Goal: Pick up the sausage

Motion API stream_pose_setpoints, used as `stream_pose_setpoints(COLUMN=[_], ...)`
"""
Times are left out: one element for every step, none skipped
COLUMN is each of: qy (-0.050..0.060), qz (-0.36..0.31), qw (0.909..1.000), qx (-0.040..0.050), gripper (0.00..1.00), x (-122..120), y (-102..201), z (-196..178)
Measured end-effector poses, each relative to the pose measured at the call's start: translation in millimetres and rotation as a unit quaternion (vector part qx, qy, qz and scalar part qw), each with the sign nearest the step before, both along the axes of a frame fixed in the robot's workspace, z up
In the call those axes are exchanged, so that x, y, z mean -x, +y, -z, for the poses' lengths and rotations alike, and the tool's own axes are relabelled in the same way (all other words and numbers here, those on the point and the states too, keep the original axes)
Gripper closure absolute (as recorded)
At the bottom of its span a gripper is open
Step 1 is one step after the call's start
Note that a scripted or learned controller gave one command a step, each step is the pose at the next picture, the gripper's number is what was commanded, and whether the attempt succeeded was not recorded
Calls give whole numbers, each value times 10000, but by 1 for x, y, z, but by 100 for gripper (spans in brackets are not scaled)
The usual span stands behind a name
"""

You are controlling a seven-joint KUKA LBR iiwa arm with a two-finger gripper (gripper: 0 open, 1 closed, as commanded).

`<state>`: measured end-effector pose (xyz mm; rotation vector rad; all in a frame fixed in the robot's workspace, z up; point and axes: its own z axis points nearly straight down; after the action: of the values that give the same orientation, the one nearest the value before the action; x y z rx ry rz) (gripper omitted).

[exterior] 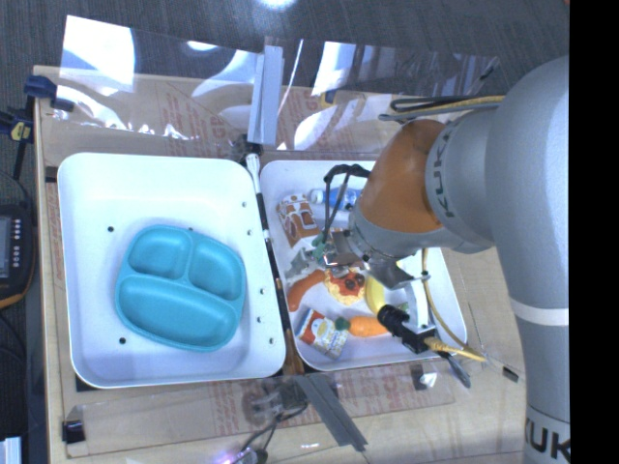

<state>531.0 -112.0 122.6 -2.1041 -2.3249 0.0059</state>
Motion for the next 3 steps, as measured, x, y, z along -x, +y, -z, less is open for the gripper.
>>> stream_pose_setpoints(qy=[-32,-11,-22], qz=[-118,-151,-133], qw=[9999,9999,9999], qx=[36,21,2], gripper=[0,100,100], x=[-15,-15,-84], y=[-2,0,-90], z=[30,21,31])
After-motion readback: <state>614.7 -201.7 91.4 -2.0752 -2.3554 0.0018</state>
